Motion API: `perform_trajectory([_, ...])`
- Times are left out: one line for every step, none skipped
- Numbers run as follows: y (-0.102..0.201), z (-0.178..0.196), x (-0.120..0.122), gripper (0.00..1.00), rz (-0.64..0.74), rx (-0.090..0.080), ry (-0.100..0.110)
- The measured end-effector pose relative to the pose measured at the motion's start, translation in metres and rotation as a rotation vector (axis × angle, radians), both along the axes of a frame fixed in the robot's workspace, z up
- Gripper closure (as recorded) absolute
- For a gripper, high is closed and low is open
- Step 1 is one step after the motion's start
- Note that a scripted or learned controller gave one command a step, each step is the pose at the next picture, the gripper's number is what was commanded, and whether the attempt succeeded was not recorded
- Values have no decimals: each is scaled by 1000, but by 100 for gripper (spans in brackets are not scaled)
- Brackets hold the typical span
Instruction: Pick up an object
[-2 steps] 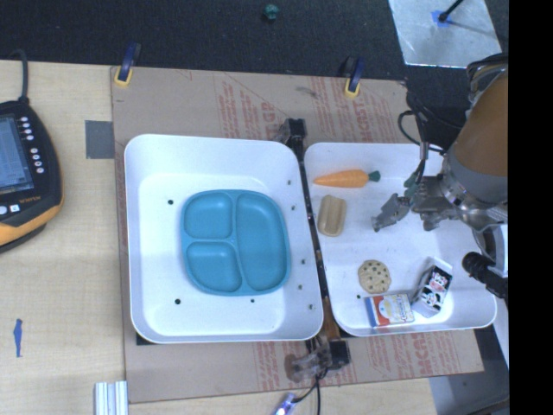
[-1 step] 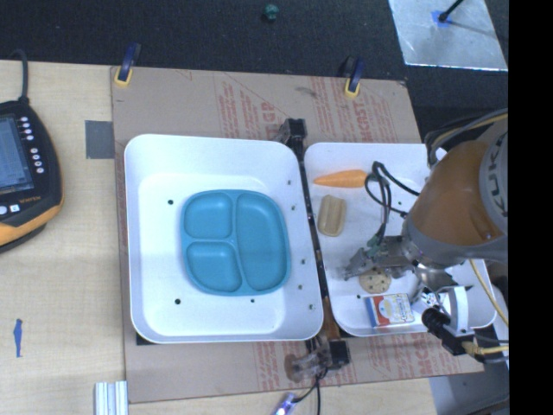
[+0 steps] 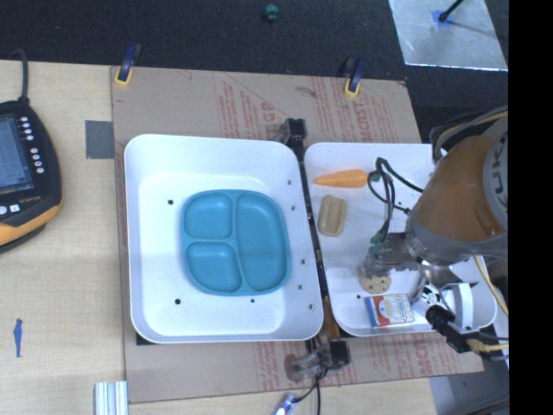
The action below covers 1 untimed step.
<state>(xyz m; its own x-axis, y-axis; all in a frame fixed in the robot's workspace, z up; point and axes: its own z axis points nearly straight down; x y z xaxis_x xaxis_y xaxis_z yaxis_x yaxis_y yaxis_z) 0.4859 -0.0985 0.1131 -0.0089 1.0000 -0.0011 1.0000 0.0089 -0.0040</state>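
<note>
The right bin [image 3: 346,318] holds an orange carrot [image 3: 340,178] at its far side, a tan oblong block [image 3: 332,215] below that, a round brown cookie-like piece [image 3: 375,281] and a small white, red and blue carton [image 3: 394,309] at the near edge. My gripper [image 3: 381,258] hangs low over the right bin, right at the far edge of the cookie-like piece and partly covering it. Whether it touches the piece is hidden by the wrist. The grey and orange arm [image 3: 462,197] reaches in from the right.
The left bin [image 3: 155,171] holds a blue divided plate [image 3: 235,240]. A black and orange handheld pendant [image 3: 22,175] lies on the bench at far left. Clamps [image 3: 352,76] pin the cardboard sheet at the back.
</note>
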Motion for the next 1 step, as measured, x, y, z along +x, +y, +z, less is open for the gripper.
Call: perform_trajectory([0,0,0,0,0,0,0])
